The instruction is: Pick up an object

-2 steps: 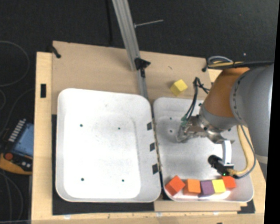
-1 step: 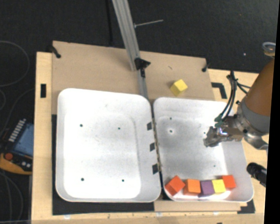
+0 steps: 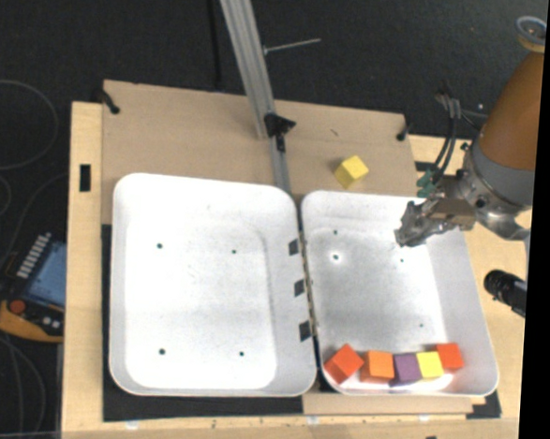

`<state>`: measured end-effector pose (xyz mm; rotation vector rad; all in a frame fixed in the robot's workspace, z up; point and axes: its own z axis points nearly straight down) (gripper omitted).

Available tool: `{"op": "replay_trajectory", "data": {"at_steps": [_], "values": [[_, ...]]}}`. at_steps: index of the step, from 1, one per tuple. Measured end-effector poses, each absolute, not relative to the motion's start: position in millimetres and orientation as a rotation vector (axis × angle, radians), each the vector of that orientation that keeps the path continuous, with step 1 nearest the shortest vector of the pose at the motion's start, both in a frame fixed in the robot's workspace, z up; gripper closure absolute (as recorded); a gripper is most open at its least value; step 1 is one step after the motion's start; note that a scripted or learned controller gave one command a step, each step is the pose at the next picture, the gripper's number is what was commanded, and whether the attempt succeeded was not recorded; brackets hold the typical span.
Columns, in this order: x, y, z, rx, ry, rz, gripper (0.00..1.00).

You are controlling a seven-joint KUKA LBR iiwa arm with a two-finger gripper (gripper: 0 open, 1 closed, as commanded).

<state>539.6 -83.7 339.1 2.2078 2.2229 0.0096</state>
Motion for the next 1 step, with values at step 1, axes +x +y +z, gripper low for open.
{"op": "replay_trajectory", "data": {"at_steps": [1], "values": [[537.6, -86.0, 335.3, 2.213, 2.226, 0.000, 0.00]]}}
